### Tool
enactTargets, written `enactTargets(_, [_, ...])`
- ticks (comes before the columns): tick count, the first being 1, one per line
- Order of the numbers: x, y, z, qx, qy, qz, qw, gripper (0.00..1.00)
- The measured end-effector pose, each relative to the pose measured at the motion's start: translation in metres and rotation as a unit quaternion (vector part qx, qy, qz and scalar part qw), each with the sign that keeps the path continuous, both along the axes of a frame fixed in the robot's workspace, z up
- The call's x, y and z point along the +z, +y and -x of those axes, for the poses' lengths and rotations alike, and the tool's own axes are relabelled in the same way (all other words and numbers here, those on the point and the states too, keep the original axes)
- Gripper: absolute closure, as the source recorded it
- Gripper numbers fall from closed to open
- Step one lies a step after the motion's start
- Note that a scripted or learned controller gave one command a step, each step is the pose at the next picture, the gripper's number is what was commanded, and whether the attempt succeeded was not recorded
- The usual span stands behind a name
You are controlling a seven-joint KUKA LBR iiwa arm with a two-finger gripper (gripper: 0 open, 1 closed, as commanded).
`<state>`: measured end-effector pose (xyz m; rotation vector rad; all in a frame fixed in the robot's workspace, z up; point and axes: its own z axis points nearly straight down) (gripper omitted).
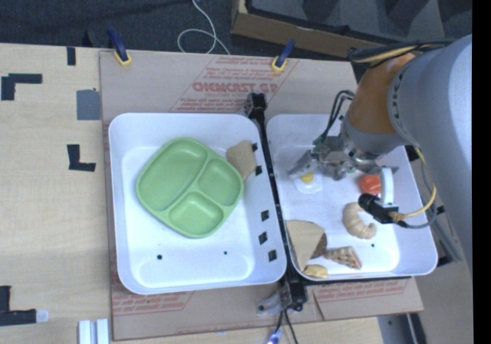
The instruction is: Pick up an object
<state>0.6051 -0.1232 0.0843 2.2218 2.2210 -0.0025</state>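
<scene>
The gripper is seen in the right bin, in that bin's upper left part, at the end of the arm that enters from the right of the frame. Its two fingers are spread moderately wide, reaching down and to the left, and nothing is seen between them. Directly below the fingertips, at or just beside them, a fried-egg toy is found lying flat on the bin floor, a white disc with a yellow centre. Being roughly round, it has no clear long axis and points no particular way; whether contact is made with it cannot be told.

The egg is judged the likeliest target, since it lies nearest the tool, just toward the lower edge of the frame from the fingertips. A short descent is judged to be what the grasp turns on, and so flat a thing may slip out of the closing fingers.

Further right and lower, a red piece, a croissant, a tan wedge and a pizza slice are set well apart from the tool. In the left bin, a green divided plate is laid beside a tan piece.
</scene>
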Motion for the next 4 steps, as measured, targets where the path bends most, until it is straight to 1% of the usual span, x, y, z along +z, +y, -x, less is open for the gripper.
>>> enactTargets(1, [-0.001, 0.021, -0.012, 0.001, 0.000, -0.0002, 1.0000, 0.00])
enactTargets(2, [0.000, 0.018, 0.012, 0.001, -0.001, 0.0001, 1.0000, 0.00])
enactTargets(3, [-0.001, 0.026, -0.057, 0.002, 0.002, 0.0014, 1.0000, 0.00])
enactTargets(4, [0.000, -0.012, -0.003, -0.001, 0.000, 0.0002, 1.0000, 0.00])
